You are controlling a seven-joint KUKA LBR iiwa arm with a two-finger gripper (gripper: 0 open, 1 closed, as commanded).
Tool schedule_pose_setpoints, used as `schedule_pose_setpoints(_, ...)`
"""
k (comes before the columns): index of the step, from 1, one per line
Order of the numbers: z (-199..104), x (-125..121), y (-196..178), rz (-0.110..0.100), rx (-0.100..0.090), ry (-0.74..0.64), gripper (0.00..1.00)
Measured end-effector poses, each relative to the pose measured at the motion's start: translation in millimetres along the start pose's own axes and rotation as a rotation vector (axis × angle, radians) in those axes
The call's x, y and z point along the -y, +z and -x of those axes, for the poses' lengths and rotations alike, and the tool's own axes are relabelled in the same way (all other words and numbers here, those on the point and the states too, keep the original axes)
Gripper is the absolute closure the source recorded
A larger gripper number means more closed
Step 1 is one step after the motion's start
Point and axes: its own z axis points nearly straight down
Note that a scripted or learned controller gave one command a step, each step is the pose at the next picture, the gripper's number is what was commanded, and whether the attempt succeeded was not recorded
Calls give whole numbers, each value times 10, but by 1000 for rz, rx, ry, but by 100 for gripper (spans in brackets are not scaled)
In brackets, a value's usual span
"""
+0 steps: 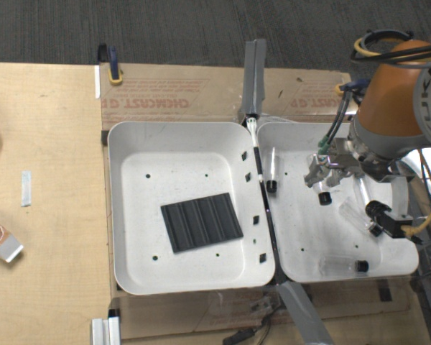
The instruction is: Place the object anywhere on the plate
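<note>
- Target: the dark grey ribbed rectangular plate (pixel 201 223) lies flat and slightly skewed in the shallow white left bin (pixel 116 207). Nothing rests on it.
- Pincer: the grey metal pincer (pixel 322 180) hangs well to the right of the plate, over the shallow white right bin (pixel 302 261). Whether it is released or clenched cannot be told.
- Task object (judged): the small clear black-capped piece (pixel 325 198) lies well right of the plate, just beneath the pincer. Whether the pincer touches it cannot be told.
- Risk, weak grasp: the black-capped piece is small and probably smooth. An off-centre closure could let it slip during the lift.
- Risk, wrong item: a slim clear tube with a black tip (pixel 271 172) lies between the plate and the pincer. Another clear capped piece (pixel 350 266) lies farther right of the plate. All three look alike, so a small aiming error could select the wrong one.
- Risk, transit: the path to the plate crosses the adjoining bin walls (pixel 262 214). A low carry could strike them and dislodge the load.
- Risk, release: a rounded piece may roll off the plate. Release low, above the plate's middle.
</note>
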Motion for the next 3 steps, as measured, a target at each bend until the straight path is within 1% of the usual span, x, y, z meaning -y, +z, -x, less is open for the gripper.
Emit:
schedule_pose_setpoints(1, -564, 471, -491, -1, 0, -181, 100)
schedule_pose_setpoints(2, -1407, 164, 222, -3, 1, -242, 100)
schedule_pose_setpoints(3, -1405, 163, 220, -3, 1, -241, 0)
